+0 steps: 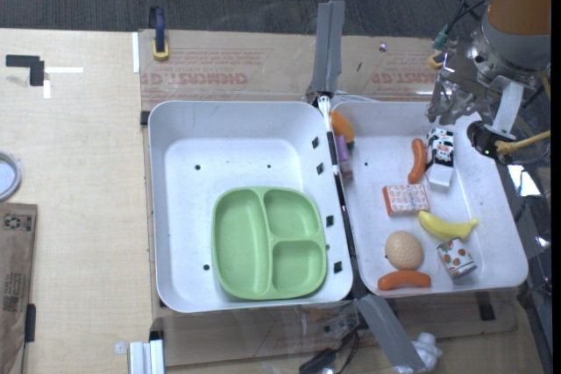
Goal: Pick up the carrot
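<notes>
The right bin (491, 276) holds several toy foods. An orange piece that looks like the carrot (341, 126) lies at the bin's far left corner, against the wall between the bins. A purple item (343, 160) lies just in front of it. My gripper (448, 104) hangs over the far right part of this bin, just behind a small milk carton (440, 157). It is well to the right of the carrot, with nothing visibly held.
Also in the right bin are a red sausage (417, 160), a cracker box (403, 199), a banana (447, 225), an egg (403, 250), an orange-red sausage-shaped piece (404, 279) and a small can (456, 258). The left bin (175, 188) holds a green divided plate (269, 241).
</notes>
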{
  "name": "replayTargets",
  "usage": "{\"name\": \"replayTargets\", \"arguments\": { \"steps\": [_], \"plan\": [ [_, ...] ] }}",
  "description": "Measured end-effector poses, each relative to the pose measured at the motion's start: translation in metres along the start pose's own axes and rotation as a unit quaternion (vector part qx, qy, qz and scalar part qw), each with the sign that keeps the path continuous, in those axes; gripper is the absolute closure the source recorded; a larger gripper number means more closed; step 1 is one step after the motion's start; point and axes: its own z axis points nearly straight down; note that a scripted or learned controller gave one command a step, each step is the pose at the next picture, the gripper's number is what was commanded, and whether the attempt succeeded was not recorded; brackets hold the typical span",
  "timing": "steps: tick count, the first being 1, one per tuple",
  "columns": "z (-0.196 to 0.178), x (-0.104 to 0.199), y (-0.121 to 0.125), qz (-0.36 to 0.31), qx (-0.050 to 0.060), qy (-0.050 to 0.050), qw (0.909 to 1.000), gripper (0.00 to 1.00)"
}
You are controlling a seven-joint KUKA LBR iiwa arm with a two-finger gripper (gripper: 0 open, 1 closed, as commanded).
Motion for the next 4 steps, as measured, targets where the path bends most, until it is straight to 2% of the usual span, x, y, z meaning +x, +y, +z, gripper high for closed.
{"name": "replayTargets", "arguments": {
  "steps": [1,2,3,4],
  "plan": [
    [-0.087,-0.047,0.025,-0.046,0.000,0.000,0.9989,1.00],
    [0.020,-0.084,0.099,-0.029,0.002,0.000,0.9996,1.00],
    [-0.004,-0.091,0.103,-0.110,-0.001,0.000,0.9939,1.00],
    [0.013,-0.094,0.104,-0.170,0.000,0.000,0.9854,1.00]
  ]
}}
